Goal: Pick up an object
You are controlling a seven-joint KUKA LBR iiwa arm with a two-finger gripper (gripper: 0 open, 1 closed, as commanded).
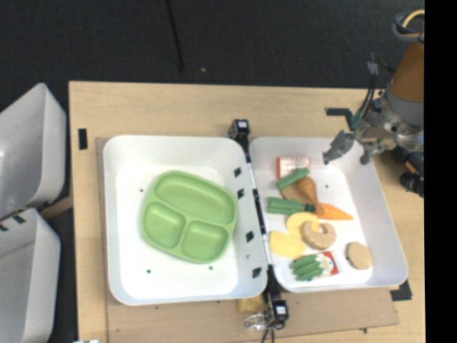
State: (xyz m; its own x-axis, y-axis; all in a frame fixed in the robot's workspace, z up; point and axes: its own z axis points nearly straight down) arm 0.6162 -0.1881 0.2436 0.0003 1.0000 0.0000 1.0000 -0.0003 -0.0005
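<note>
The right bin (371, 191) holds a heap of toy food: a red and white packet (291, 165), a brown drumstick (305, 188), green bean pods (287, 206), an orange carrot (335, 211), a yellow piece (287, 245), a mushroom slice (318, 234), a tan cookie (358, 255) and green peas on a card (312, 266). My gripper (351, 148) hangs over the bin's far right corner, above and to the right of the packet, fingers spread open with nothing between them.
The left bin (125, 263) carries a green divided plate (189, 216). A grey-white container (28, 148) stands off the bench at the left. Black clips (240, 128) sit along the seam between the bins.
</note>
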